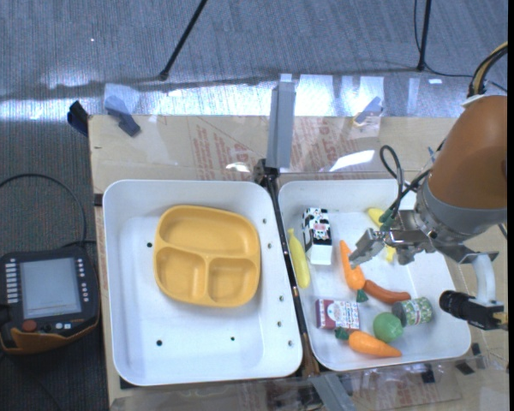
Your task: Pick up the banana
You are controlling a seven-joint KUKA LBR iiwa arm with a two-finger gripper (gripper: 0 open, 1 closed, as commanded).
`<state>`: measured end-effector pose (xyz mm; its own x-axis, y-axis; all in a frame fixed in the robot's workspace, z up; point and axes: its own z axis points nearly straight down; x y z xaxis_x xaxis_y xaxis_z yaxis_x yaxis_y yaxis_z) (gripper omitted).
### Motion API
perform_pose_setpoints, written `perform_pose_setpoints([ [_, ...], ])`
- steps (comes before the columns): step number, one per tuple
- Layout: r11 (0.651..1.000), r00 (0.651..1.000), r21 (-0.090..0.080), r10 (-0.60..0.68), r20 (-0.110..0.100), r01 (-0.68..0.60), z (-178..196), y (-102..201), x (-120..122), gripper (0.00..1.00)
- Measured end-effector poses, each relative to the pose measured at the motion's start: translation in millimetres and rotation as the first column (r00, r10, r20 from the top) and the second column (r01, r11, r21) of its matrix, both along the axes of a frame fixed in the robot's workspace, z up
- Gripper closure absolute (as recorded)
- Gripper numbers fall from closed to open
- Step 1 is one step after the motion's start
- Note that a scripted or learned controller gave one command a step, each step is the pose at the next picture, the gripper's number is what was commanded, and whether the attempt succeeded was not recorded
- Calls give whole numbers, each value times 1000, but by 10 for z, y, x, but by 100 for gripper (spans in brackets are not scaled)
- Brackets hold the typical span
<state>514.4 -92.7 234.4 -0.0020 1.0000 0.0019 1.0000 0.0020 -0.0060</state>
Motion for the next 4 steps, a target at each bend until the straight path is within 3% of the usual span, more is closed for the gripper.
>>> perform_pose_setpoints([
  [1, 997, 997, 0, 78, 4, -78, -386, -701, 296, 0],
  [2, 994, 994, 0, 106, 4, -106, -764, -1187, 1022, 0],
  [3, 998, 998, 4, -58, 0, 58, -1487, -1125, 473, 0],
  [4, 986, 986, 0, -169, 3, 169, -1316, -1017, 704, 0],
])
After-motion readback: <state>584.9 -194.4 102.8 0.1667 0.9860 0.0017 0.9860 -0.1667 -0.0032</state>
